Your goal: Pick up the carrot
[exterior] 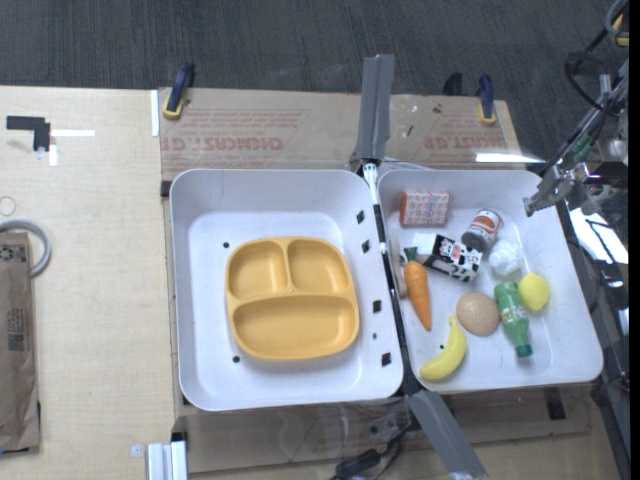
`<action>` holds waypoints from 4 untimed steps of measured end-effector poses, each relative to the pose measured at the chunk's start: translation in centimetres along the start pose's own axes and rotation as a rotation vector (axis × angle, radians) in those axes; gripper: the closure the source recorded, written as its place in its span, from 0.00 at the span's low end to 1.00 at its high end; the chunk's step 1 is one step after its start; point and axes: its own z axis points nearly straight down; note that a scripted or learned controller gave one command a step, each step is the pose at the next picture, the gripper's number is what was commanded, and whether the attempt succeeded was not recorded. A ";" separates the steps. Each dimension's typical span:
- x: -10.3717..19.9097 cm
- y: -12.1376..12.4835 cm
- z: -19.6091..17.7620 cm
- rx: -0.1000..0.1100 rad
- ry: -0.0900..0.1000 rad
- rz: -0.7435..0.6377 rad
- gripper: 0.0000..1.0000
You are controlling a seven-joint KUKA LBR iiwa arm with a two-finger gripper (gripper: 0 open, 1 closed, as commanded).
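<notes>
Dark carpet lies beyond the pale worktop (80,268), where two white bins sit side by side. In the left bin (200,208) rests a yellow divided plate (292,298). The right bin (570,358) holds the carrot (417,290), lying near the bin's left wall with its green top toward the far side, just beside a black-and-white cow-print carton (457,256). A banana (447,355), a brown egg-shaped item (478,313), a green bottle (514,318) and a lemon (534,291) lie nearby. The tool (540,200) hangs at the bin's far right corner, well apart from the carrot; whether it is wide or narrow cannot be told.
</notes>
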 end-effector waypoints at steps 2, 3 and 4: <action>11.2 -8.7 9.6 0.001 0.001 -0.095 0.00; 8.7 -8.9 18.5 -0.012 -0.002 -0.203 0.00; 7.3 -6.0 12.8 -0.002 0.000 -0.324 0.00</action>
